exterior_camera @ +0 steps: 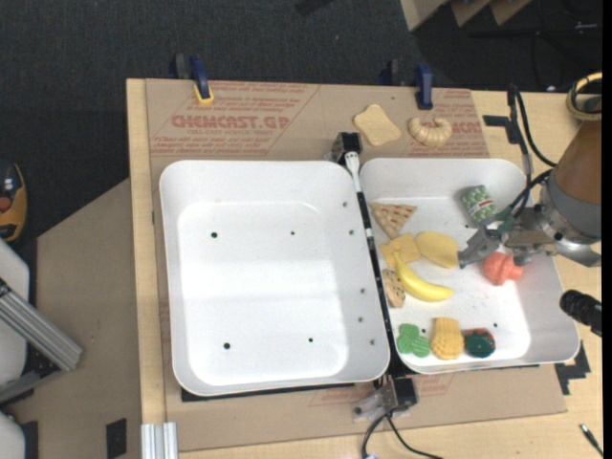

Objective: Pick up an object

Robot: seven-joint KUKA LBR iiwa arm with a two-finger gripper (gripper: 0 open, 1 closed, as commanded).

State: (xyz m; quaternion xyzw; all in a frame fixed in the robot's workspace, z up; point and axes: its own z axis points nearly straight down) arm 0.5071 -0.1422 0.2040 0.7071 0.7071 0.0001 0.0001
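Observation:
The right white bin (pixel 535 338) holds several toy foods. Among them are a green can (pixel 477 202), a tan wedge (pixel 394 218), a yellow lemon-like piece (pixel 437 249) and a banana (pixel 424 285). A green piece (pixel 410 338), a yellow ridged piece (pixel 446 338) and a red and green piece (pixel 479 342) lie along the front. An orange-red piece (pixel 503 268) lies at the bin's right side. My gripper (pixel 490 249) reaches in from the right, low over the bin, directly above and partly covering that orange-red piece.
The left white bin (pixel 268 275) sits beside the right one, their rims touching. On the cardboard behind the bins lie a tan bread slice (pixel 377 125) and a curled beige piece (pixel 430 130). Two blue clamps (pixel 200 76) grip the board's back edge.

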